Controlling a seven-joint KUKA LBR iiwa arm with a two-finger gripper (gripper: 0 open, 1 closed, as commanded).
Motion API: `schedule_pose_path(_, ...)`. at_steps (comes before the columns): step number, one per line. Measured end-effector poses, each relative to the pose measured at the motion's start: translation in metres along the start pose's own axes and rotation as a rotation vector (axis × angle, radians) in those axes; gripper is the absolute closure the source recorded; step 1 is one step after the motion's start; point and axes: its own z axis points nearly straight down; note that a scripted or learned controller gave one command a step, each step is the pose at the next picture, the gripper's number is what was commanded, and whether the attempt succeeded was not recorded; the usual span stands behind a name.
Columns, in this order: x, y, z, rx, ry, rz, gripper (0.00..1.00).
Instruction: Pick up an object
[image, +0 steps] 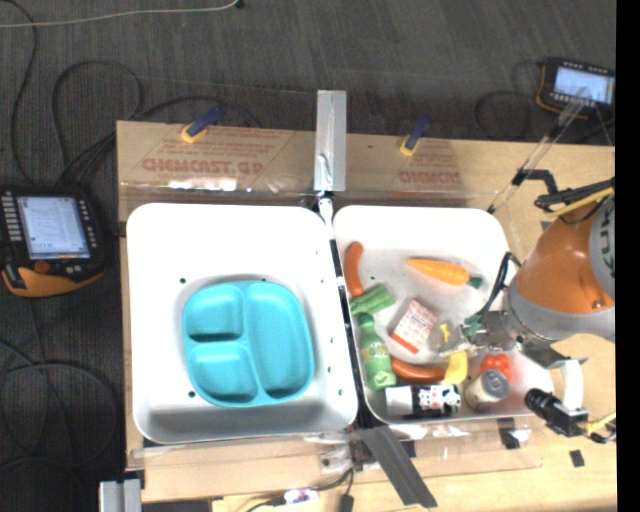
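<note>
As seen from the fixed overhead camera, the counter (200, 150) carries two shallow white bins side by side. The left bin (150, 240) holds one turquoise divided tray (245, 342), lying flat near the bin's centre.

The right bin (420, 225) holds a cluster of small objects:
- An orange carrot (437, 270) lies toward the far side of the bin, apart from the main cluster.
- A red-orange sausage-shaped item (353, 269) lies along the left wall.
- Green pieces (372, 335) lie in a row just beside the left wall, below the sausage-shaped item.
- A pink and white packet (414, 327) sits near the bin's middle, tilted, touching the green pieces on its left.
- A second orange-red item (418, 369) lies just below the packet.
- A black and white bottle (424, 400) lies on its side along the near wall.
- A yellow piece (456, 364) and a red-capped jar (489, 383) sit at the near right corner.

The arm enters from the right; its orange band (560, 270) is above the bin's right wall. The end effector (478, 328) is low inside the right bin, just beside the packet and above the yellow piece. Whether it is open, closed or gripping anything cannot be told, since the arm body and clutter obscure it.
</note>
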Motion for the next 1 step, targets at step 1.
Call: schedule_pose_path(1, 0.0549, 0.0098, -0.1159, 0.018, -0.002, 0.219, 1.00)
